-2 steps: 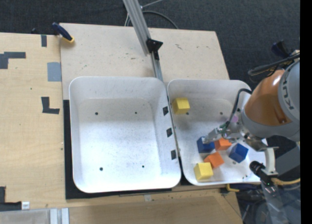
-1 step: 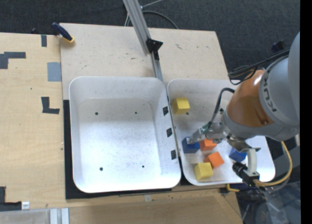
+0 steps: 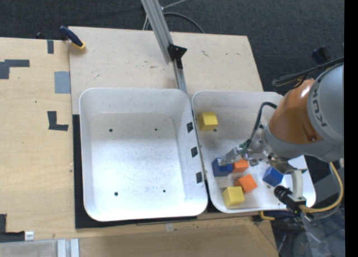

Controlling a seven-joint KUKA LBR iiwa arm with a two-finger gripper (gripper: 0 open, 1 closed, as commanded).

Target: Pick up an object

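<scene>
Single fixed camera, mounted above the bench, looking down at a slant. Range: moderate; both white bins sit whole in frame, left bin [image 3: 134,152] near centre, right bin [image 3: 235,110] toward the right. Wooden bench top [image 3: 33,110] fills the left side and runs out past the left edge; dark carpeted floor [image 3: 251,4] crosses the top. A slanted metal rail [image 3: 156,15] descends from the upper edge to the bins. The arm [image 3: 305,118] enters at right, partly cropped.

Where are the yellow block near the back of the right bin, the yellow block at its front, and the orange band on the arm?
back yellow block [image 3: 209,120], camera view, top face
front yellow block [image 3: 234,195], camera view, top face
orange band [image 3: 295,117], camera view, middle of its curved surface
</scene>
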